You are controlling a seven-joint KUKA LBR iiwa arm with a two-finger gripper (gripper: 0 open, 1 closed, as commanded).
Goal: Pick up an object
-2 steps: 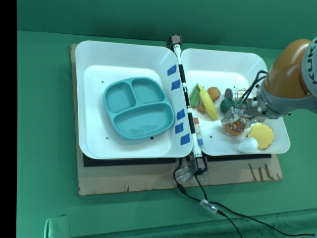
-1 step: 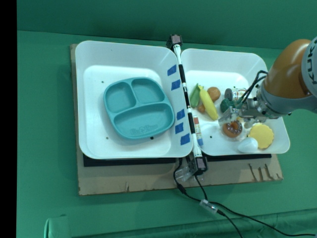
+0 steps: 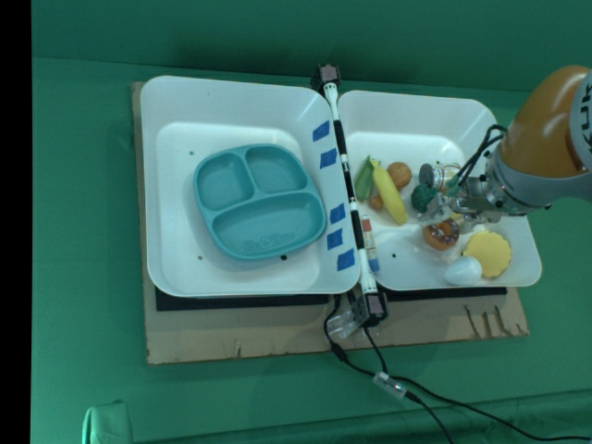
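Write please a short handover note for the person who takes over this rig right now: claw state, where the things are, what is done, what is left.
Claw: low in the right bin, among the toys; it carries nothing that I can see.
Right bin: banana, orange ball, dark green piece, brown round toy, yellow disc, white piece.
Left bin: teal divided plate.
Done: nothing lifted.
Left: grip one toy and raise it.
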